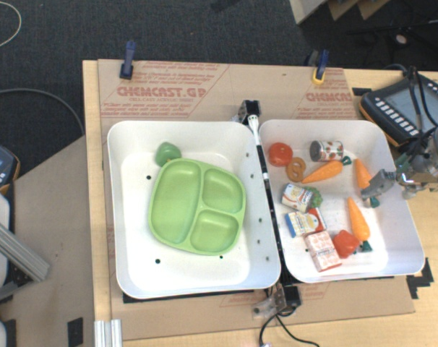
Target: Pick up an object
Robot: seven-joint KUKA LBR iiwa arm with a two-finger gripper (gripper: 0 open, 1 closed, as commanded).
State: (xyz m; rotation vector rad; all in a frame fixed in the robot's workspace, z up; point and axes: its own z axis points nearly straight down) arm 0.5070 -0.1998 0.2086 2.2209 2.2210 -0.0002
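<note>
Roughly at the three o'clock rim of the right shallow white plastic bin, the grey metal claw reaches in over the wall; whether it is spread or closed I cannot tell, and nothing shows within its grip; just below it, toward six o'clock, lies a smooth tapered orange plastic carrot, its long axis running from eleven to five o'clock; a second orange carrot lies near the bin's middle, long axis running from two to eight o'clock; a third small carrot sits close beside the claw at its ten o'clock; bare white floor opens along the bin's right and lower sides; toward seven o'clock small printed cardboard cartons crowd together; the left white bin carries a glossy green divided plastic plate; both rest on the brown cardboard-covered surface.
</note>
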